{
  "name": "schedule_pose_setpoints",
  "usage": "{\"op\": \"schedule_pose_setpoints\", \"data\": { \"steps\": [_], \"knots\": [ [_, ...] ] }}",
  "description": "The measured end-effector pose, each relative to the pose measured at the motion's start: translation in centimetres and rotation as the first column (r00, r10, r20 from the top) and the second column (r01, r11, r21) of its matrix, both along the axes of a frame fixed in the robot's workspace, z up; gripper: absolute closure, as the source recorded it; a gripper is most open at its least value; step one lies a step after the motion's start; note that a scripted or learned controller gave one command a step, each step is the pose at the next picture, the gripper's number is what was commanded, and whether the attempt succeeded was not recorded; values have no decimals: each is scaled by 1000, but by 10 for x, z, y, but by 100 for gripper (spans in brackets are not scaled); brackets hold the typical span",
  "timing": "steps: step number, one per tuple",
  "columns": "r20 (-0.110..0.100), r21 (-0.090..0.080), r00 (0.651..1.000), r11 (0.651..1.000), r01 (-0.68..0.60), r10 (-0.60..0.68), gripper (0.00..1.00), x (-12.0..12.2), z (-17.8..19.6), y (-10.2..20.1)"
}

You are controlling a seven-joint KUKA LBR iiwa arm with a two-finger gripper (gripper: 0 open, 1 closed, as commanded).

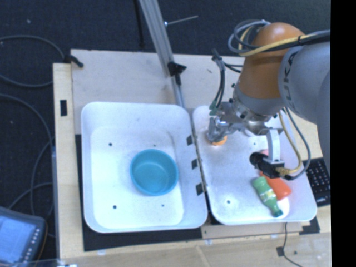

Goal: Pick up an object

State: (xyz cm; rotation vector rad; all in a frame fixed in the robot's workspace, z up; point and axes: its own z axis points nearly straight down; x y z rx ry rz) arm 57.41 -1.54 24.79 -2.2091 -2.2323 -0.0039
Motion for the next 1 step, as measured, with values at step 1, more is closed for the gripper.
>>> {"op": "schedule_pose_setpoints", "data": {
  "steps": [1],
  "knots": [
    [-4,0,1000,1000,1,-1,100,-1,-4,64]
  ]
}}
